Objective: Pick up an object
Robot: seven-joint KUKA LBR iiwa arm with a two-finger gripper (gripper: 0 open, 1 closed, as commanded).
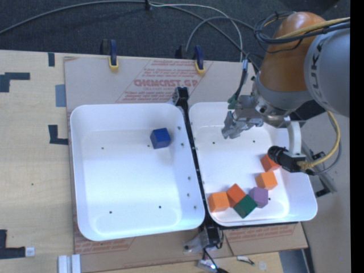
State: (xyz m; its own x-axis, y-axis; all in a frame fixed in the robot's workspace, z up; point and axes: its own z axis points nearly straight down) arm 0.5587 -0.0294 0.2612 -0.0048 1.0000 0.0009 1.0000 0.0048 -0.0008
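Nearest me, along the near edge of the right bin [284, 218], I see a cluster of blocks: an orange cube [218, 201] by the divider, a red-orange cube [235, 194] touching it, a green cube [245, 207] just in front, and a purple cube [259, 197] beside the green one. Another orange cube [266, 180] sits just past the purple one, and a further orange block [269, 163] lies near the right wall, partly behind a black fitting on the arm. My pincer [234, 128] hangs over the far half of the right bin, well apart from the cluster; I cannot tell how its fingers stand, and nothing shows between them. A blue cube [160, 137] rests alone in the left bin [85, 169], toward its far right corner. Both bins sit on the worktop [28, 169].
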